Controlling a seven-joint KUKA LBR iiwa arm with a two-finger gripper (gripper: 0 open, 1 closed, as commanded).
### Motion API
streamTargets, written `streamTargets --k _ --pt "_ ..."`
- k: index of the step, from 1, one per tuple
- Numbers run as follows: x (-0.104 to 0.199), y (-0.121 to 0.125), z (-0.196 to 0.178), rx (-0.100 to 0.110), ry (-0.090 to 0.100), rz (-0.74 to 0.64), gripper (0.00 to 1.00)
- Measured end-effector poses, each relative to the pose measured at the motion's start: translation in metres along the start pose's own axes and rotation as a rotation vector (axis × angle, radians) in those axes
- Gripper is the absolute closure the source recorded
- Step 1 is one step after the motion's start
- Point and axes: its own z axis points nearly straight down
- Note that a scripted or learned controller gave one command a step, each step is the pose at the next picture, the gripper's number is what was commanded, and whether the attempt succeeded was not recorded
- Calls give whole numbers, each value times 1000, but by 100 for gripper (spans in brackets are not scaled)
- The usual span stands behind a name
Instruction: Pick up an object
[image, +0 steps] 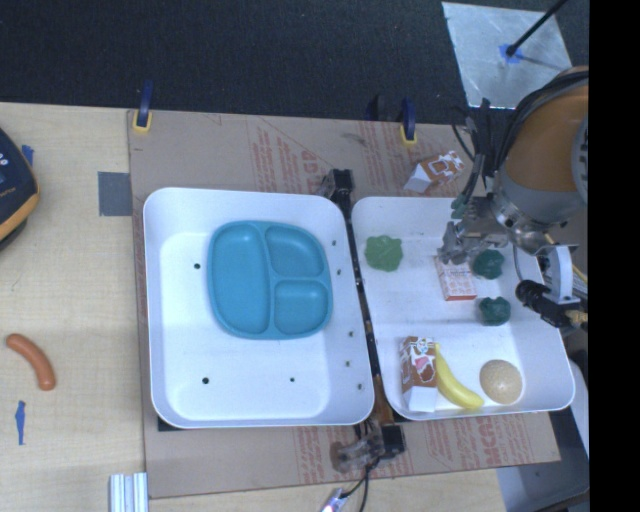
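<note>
The gripper (458, 248) is hanging low over the far part of the right bin (395, 213), and whether it is gripping anything cannot be told. A small red-and-white packet (459, 283) is lying just beneath it. A dark green object (489, 264) is sitting just beside it, another green piece (494, 311) nearer. A light green object (382, 252) is lying well left of it.

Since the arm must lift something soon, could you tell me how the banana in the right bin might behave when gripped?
The banana looks smooth and curved, so it may slip or pivot between fingers. It lies against a small packet, which a push would probably shove. It appears to be a rigid toy, likely light.
</note>
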Motion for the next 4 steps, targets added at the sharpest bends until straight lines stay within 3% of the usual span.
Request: streamTargets --k 3,4 --pt "-3 0 -31 2 -1 -7 100" --pt "32 26 -4 -3 1 1 100"
